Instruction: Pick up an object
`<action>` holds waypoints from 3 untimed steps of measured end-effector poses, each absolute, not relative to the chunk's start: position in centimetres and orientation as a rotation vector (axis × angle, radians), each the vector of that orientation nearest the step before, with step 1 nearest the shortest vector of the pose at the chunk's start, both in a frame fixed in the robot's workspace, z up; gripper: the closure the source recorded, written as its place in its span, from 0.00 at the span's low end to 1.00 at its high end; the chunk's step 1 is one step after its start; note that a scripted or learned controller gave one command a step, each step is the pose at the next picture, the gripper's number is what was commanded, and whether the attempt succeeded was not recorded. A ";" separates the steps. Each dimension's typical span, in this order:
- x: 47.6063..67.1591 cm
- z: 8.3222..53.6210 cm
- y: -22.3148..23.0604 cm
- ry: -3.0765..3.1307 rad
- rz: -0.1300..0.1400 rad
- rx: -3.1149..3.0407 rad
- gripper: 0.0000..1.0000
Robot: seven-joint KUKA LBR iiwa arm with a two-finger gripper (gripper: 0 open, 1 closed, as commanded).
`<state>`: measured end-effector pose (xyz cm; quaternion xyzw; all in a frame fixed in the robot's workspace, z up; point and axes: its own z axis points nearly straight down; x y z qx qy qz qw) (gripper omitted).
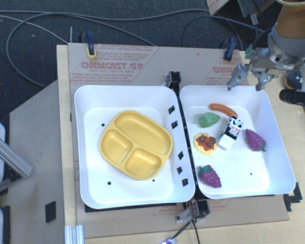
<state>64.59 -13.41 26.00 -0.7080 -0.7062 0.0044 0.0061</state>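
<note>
- Yellow divided tray in left bin.
- Right bin: green toy, sausage, pizza toy, milk carton, two grape bunches.
- Gripper above far rim, fingers spread, pinching nothing, up-right of sausage.

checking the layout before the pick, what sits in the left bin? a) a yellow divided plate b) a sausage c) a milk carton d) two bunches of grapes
a: the yellow divided plate lies alone in the left bin, while the sausage, milk carton and other toy foods lie in the right bin.
</note>
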 end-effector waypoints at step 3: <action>65.7 17.7 -12.5 -2.220 0.005 -2.217 0.00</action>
